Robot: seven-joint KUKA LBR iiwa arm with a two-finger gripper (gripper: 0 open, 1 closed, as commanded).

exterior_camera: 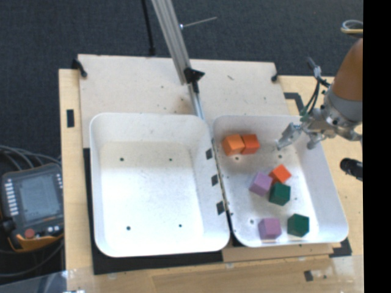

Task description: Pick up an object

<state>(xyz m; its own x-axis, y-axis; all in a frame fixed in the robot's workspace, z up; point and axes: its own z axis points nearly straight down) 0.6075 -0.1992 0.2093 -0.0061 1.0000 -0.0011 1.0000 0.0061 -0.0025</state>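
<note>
Fingers [287,140] hang over the right bin's [327,188] upper right area, nothing between them; can't tell if spread or pressed together. Arm enters from the right. In that bin: two orange blocks [240,144] touching, near the top left; a purple [261,184], orange [281,174] and green [280,194] cluster mid-bin; purple [269,227] and green [299,224] near the bottom edge. Left bin [153,182] sits beside it on the desk [70,163].

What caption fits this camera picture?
Gripper hangs above the right bin of orange, purple and green blocks.
</note>
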